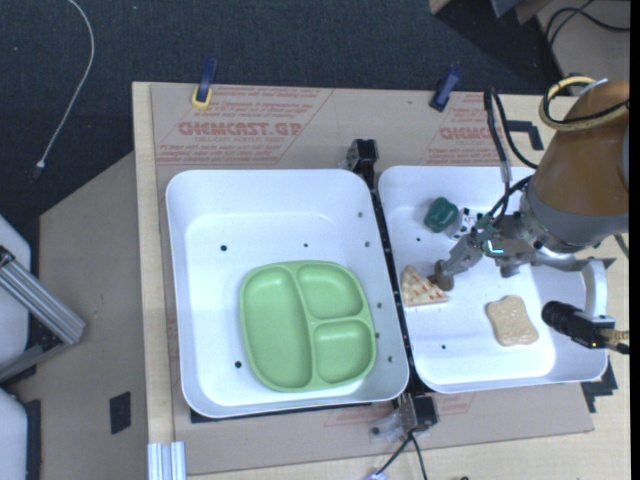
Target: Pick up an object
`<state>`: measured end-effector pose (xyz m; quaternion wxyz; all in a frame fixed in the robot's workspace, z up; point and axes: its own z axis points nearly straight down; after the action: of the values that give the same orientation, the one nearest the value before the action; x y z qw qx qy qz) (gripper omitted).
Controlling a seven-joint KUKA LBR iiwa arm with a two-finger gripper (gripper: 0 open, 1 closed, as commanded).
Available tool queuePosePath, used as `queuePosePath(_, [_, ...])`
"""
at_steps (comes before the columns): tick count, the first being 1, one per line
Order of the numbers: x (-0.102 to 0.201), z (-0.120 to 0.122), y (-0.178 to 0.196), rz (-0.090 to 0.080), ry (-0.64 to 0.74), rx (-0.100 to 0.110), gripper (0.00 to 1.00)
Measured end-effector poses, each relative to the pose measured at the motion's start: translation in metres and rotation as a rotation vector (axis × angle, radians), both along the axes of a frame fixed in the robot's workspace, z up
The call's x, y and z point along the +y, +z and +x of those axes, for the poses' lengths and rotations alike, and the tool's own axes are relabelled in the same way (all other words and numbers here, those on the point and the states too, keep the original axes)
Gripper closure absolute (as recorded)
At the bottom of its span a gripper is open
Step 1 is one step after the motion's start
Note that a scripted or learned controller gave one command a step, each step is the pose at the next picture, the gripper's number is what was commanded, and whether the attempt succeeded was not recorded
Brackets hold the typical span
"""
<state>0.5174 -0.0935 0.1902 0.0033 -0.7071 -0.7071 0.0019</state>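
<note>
- Bench: two shallow white bins side by side, walls touching along a dark centre seam, on a brown printed board clamped at its far edge.
- Left bin (200, 268): smooth glossy plastic, rounded corners. A pale green divided plate (305, 323) with three compartments sits toward the near wall; a broad band of bare floor lies along the far and left sides.
- Right bin (440, 358): same make. Three loose items, well apart from one another.
- Waffle-textured piece (422, 289): tan, roughly triangular, flat, near the left wall of the right bin (just beside the centre seam).
- Beige piece (512, 320): lumpy, bread-like, oblong, right of centre, open floor on its near side.
- Dark green object (440, 213): small, rounded, close to the far wall.
- Arm (585, 178): grey with an orange band, reaching in from the right over the right bin.
- Gripper (441, 277): dark tip low, at the upper right edge of the waffle piece, seemingly touching it. Whether the fingers are spread or pressed together, cannot tell; nothing clearly pinched.
- Open room: near left part of the right bin floor is bare.
</note>
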Motion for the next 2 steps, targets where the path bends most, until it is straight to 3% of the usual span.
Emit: queuePosePath(2, [-0.002,-0.009,-0.101,0.002,0.0,-0.006,0.0])
